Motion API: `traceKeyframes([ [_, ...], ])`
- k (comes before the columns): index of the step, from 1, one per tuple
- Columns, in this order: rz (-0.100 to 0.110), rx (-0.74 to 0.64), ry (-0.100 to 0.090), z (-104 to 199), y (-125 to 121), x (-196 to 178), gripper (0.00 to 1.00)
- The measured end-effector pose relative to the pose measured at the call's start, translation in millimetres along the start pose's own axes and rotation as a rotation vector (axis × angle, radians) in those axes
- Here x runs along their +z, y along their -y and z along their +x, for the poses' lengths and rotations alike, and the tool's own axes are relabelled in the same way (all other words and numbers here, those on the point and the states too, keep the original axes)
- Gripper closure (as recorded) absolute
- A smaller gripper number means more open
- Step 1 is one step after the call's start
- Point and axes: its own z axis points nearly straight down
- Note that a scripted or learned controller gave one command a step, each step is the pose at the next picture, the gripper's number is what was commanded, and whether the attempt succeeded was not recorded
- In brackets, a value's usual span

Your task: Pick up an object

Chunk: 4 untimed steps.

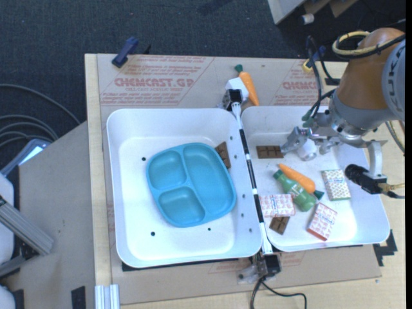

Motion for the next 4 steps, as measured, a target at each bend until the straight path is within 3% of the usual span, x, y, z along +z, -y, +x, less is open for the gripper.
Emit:
traceKeyframes([
  [1, -0.001, 0.001, 0.0, 18, 27, 78, 0.0],
  [2, -0.003, 0.002, 0.001, 18, 26, 68, 1.0],
  [3, -0.003, 0.0, 0.0, 90, 29, -23, 1.0],
  [4, -0.003, 0.0, 0.001, 97, 21, -22, 1.0],
])
